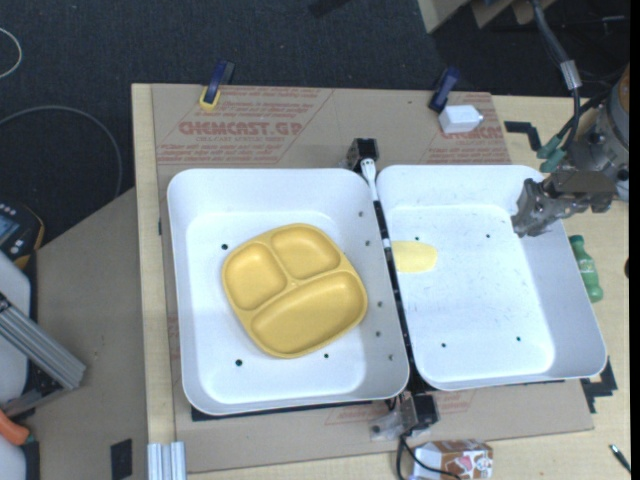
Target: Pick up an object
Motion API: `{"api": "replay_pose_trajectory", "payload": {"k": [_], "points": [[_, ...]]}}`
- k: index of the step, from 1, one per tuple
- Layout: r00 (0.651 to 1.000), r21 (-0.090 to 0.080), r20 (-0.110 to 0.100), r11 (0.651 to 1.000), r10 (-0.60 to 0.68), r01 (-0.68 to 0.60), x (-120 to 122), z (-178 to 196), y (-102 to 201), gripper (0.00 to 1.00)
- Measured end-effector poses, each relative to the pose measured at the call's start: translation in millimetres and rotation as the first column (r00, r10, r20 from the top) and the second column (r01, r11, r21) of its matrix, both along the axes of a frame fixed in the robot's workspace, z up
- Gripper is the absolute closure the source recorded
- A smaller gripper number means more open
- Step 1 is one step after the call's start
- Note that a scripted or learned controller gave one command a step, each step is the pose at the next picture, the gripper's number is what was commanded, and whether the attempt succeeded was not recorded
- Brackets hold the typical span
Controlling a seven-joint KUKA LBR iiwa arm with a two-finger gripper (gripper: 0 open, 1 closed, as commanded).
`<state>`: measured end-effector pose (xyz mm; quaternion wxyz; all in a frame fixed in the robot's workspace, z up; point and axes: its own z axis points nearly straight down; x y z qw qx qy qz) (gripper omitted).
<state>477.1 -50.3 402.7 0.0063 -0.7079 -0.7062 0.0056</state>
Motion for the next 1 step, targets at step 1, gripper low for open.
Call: {"api": "replay_pose_trajectory", "payload": {"k": [1], "points": [[1.000,0.001,0.007,1.000,0.010,-0.010,1.3,-65.9,74.0,1.00]]}}
